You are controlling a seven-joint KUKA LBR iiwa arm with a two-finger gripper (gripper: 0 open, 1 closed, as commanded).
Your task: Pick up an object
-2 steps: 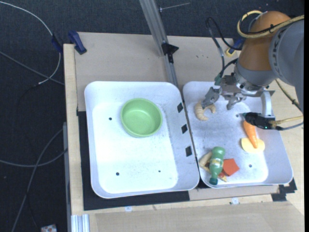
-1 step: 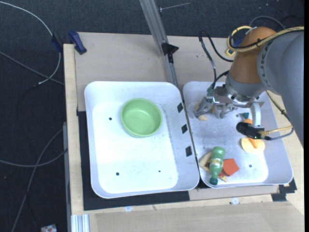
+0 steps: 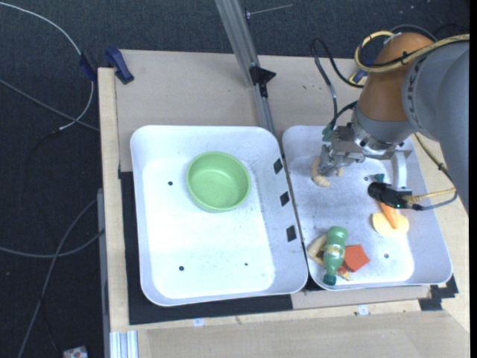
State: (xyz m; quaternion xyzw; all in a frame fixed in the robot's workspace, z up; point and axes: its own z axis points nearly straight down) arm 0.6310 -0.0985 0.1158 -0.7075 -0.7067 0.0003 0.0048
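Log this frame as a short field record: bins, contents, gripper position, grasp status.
left bin: holds a green bowl
right bin: small tan object near its upper left; green bottle, red-orange block and yellowish piece clustered at its near left corner; orange piece toward its right
gripper: low over the right bin, directly above the small tan object
grasp status: cannot tell; contact with the tan object is unclear

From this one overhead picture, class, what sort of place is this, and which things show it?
Probably a robotics lab test bench, not a home or shop. A robot arm reaches over two white bins on a plywood bench, loose cables trail over dark carpet, and a green bowl sits as a practice object.
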